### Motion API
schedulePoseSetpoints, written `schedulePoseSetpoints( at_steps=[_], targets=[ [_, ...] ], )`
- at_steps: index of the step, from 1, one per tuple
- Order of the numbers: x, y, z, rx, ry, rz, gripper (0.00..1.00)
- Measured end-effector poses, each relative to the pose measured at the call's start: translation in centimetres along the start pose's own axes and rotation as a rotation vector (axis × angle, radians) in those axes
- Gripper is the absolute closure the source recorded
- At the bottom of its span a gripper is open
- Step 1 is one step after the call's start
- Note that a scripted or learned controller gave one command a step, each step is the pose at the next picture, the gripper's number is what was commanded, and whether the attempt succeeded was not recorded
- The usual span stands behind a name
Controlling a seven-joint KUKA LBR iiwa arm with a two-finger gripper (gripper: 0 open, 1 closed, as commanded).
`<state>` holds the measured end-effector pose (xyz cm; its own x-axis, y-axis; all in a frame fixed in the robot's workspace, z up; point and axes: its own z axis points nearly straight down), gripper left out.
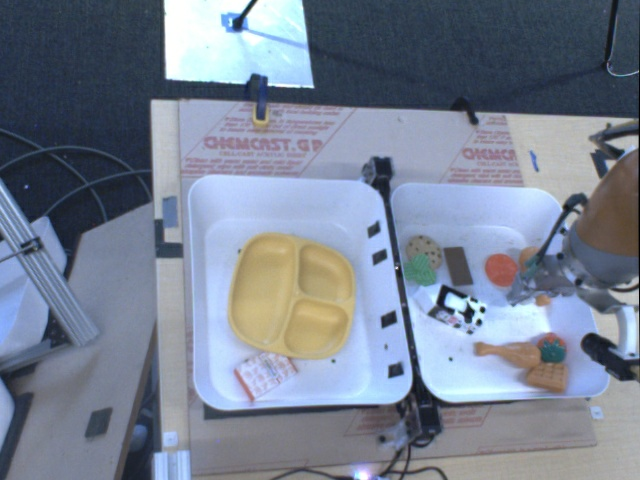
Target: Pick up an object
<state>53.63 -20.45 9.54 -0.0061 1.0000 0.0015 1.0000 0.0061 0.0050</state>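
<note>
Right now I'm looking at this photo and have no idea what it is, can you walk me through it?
One camera looks down at a slant on a bench holding two shallow white bins. The left bin holds a yellow divided plate and a small red-and-white packet. The right bin holds small toys: a cookie, a brown block, an orange disc, a black-and-white toy and a tan piece. The grey machine at the right is a robot arm; its hand hangs low over the right bin.
</note>
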Motion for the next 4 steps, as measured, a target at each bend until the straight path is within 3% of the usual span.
schedulePoseSetpoints(
  at_steps=[1,2,4],
  targets=[
    [5.1,3.1,-0.4,0.002,-0.002,-0.001,1.00],
    [7.8,-1.4,1.2,0.008,0.001,0.005,1.00],
    [7.7,-1.0,-1.0,0.000,-0.001,0.004,1.00]
  ],
)
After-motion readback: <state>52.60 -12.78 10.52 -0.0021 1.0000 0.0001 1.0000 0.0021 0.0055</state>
